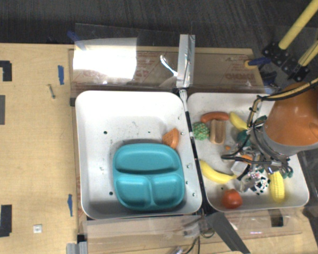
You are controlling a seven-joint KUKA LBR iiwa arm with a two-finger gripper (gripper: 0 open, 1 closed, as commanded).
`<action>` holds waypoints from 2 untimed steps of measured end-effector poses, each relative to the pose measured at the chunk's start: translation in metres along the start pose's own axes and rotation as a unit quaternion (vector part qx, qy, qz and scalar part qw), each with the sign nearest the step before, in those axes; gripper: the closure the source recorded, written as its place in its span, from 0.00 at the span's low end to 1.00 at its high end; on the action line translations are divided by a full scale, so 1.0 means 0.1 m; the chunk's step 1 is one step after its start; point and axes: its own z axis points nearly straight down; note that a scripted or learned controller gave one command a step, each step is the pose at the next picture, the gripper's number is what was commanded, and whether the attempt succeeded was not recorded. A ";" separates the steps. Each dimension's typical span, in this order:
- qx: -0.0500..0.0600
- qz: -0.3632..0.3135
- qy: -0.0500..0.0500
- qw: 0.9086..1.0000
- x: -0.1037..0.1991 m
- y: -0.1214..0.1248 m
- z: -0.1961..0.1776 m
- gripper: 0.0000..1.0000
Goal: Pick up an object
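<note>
So the surface (26,142) is light wood with two white bins side by side. The left bin (95,115) has a big teal divided tray (147,176) sitting toward its front, long axis running left-right, with a small orange piece (171,138) just off its back right corner.

The arm (294,121) hangs over the right bin (302,194), orange band showing, and the gripper (253,165) is down in the middle of the toy food. Honestly can't tell how it stands, too much cable clutter.

In that bin: a yellow banana (216,173) lying slantwise, tip toward the divider; a corn cob (277,187) standing front-to-back at the right; a tan block (218,131) by a green ball (201,132); a red tomato (232,198) near the front.
</note>
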 end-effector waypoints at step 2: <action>-0.001 -0.037 0.001 0.999 -0.65 -0.08 -0.16 0.00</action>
